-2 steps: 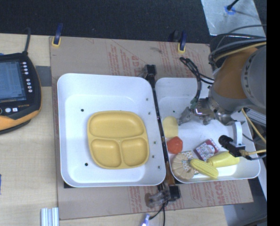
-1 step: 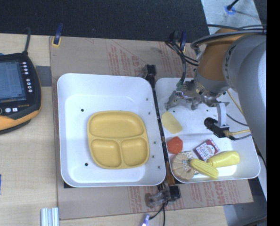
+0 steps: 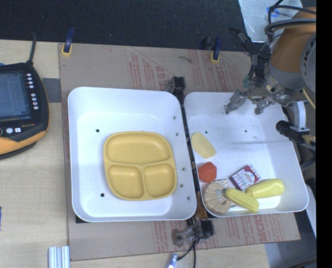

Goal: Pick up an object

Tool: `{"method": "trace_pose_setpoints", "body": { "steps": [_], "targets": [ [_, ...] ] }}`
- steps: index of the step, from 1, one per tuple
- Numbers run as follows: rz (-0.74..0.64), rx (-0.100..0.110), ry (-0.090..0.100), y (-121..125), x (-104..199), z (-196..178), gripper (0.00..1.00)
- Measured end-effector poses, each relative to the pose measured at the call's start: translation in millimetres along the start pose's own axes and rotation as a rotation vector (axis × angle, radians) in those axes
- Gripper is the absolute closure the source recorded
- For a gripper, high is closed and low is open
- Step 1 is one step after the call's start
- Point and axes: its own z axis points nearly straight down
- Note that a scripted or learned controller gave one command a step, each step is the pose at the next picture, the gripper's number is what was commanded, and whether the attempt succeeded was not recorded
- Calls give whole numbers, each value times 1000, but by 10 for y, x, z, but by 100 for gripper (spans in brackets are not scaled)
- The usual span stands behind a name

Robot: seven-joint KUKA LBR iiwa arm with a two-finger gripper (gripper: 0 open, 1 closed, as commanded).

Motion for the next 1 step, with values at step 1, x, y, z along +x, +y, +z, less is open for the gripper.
{"method": "trace_pose_setpoints", "body": {
  "steps": [1],
  "targets": [
    [-2, 4, 0, -841, 399, 141, 0]
  ]
}}
